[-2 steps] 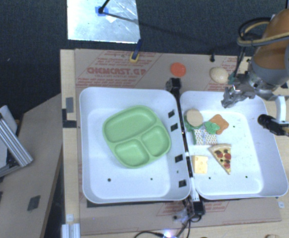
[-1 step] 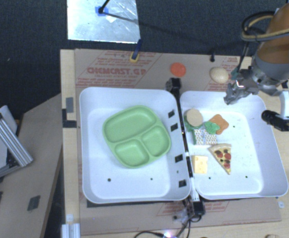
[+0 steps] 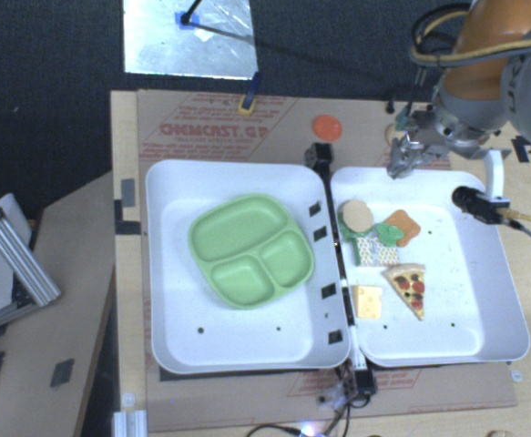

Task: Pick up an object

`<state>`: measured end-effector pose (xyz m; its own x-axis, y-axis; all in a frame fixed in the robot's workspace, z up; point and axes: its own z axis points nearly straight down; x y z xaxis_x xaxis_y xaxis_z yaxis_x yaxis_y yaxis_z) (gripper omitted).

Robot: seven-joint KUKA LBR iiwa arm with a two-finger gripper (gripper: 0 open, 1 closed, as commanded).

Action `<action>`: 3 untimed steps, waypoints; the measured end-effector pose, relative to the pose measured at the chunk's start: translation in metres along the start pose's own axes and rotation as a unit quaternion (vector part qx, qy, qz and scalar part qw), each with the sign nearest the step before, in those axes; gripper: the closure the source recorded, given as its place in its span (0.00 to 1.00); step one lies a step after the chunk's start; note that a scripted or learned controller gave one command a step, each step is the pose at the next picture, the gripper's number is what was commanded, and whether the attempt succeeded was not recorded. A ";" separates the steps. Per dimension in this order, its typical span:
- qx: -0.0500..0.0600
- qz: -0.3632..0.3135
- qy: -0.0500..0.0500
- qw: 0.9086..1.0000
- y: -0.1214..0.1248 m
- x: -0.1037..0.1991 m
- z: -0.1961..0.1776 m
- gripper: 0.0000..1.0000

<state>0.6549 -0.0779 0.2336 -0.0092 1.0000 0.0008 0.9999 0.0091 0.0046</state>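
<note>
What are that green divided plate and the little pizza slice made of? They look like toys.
The green plate looks like moulded plastic: one even pale colour, smooth matte surface, rounded compartment walls. The pizza slice is probably plastic or rubbery toy food, with flat painted-looking toppings and a stiff wedge shape; it is too small to tell which.

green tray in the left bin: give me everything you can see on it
The green tray is a pale green, matte divided plate that looks like plastic, with rounded corners and a raised rim. It has three compartments: one long one along the far side and two smaller ones on the near side. It lies flat, right side up, turned at a slant, near the middle of the left bin. Nothing sits in it, and only the bin floor touches it.
</note>
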 end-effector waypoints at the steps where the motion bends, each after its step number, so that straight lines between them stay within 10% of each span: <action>1: 0.000 0.001 0.000 1.000 0.006 0.016 -0.001 1.00; 3: 0.002 0.004 -0.001 1.000 0.007 0.006 0.013 1.00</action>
<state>0.6619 -0.0714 0.2204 -0.0011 1.0000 -0.0013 1.0000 0.0011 0.0013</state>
